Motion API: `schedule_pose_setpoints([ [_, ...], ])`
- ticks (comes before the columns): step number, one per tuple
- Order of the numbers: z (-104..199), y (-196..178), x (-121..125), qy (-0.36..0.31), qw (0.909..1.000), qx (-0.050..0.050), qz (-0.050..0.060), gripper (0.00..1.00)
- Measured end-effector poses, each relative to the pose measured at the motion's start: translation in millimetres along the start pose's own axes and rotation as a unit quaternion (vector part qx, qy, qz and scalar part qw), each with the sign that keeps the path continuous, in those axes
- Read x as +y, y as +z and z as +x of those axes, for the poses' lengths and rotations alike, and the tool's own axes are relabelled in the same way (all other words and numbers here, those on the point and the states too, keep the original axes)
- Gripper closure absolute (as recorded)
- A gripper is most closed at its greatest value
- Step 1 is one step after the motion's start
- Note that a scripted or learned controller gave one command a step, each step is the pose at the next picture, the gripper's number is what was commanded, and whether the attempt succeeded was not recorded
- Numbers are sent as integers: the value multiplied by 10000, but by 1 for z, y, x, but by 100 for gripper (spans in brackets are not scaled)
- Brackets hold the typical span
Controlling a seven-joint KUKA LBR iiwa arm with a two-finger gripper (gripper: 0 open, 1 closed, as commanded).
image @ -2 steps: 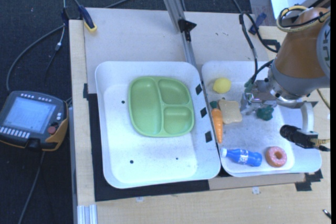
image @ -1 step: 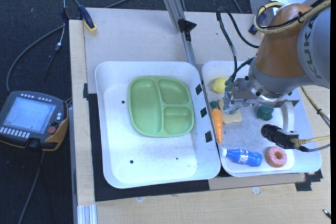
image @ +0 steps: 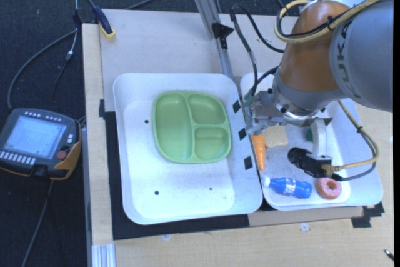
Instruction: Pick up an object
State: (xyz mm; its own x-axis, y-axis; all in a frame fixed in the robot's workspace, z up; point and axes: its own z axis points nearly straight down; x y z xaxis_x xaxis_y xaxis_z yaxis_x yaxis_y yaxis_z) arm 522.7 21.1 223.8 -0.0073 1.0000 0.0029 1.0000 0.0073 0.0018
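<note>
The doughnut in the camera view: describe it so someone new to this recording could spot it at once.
Start at the right-hand white bin, the one under the grey and orange arm. Go to its near edge: the doughnut lies there, just right of a blue and white bottle. It is the one pink ring among them, unlike the long carrot further left.

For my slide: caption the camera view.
KUKA arm reaches over the right bin above a carrot; green tray in left bin.

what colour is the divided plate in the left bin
Light green, clearest in the camera view.
</note>
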Motion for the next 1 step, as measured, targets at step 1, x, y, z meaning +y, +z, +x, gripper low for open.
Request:
schedule_pose_setpoints([
  [1, 58, 1, -21, -4, 10000, 4, 28, 100],
])
